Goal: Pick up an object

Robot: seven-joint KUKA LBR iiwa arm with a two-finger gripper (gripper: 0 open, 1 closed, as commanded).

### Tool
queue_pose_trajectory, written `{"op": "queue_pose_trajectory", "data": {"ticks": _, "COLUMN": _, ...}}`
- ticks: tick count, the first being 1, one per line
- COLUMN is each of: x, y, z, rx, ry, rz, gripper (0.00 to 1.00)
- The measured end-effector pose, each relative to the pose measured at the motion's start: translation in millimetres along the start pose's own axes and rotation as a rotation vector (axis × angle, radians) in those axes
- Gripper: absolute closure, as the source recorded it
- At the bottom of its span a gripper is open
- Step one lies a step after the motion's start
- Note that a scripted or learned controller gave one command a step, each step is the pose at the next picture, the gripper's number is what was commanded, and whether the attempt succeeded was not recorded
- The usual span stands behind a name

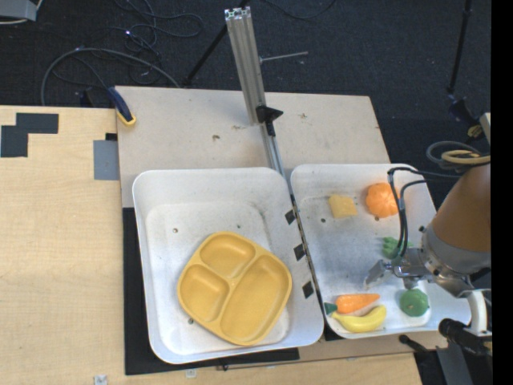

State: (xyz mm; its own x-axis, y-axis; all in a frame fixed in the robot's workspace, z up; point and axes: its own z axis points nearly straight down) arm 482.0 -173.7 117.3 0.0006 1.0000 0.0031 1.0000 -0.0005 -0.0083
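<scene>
Pick not done: nothing sits between the gripper (pixel 383 272) fingers, which look slightly apart and bare, low over the floor of the right bin (pixel 350 251); grasp, lift and clear all remain. Going near to far in that bin: at the front wall lies a yellow banana (pixel 362 320), long axis roughly left-right along the wall, slightly curved, ends turned up toward the bin's middle. Touching it, just behind, is a carrot (pixel 357 302), long axis also left-right, thick end at its green top on the left, taper pointing right toward the arm. Just right of the carrot tip sits a green round fruit (pixel 414 301), no useful axis. The gripper is just behind the carrot, so carrot or banana reads as the likely target, though which one cannot be told; either way the jaws would want to close across the short axis, i.e. front-to-back. Farther back: a small green piece (pixel 390 246) partly hidden by the wrist cable, then a yellow block (pixel 343 206) and an orange (pixel 381 200) near the rear wall. The left bin (pixel 152 215) holds a yellow divided plate (pixel 234 286), well apart from the arm.
</scene>
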Motion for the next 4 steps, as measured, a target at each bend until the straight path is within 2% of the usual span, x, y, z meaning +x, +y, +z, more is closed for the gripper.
{"op": "queue_pose_trajectory", "data": {"ticks": 1, "x": -2, "y": 2, "z": 23, "rx": -0.007, "ry": 0.001, "rz": 0.000, "gripper": 0.00}}
{"op": "queue_pose_trajectory", "data": {"ticks": 2, "x": 2, "y": 4, "z": 12, "rx": -0.010, "ry": 0.011, "rz": -0.001, "gripper": 1.00}}
{"op": "queue_pose_trajectory", "data": {"ticks": 3, "x": 3, "y": 8, "z": -31, "rx": -0.009, "ry": -0.004, "rz": -0.002, "gripper": 1.00}}
{"op": "queue_pose_trajectory", "data": {"ticks": 4, "x": 4, "y": 9, "z": -73, "rx": -0.010, "ry": -0.003, "rz": -0.002, "gripper": 1.00}}
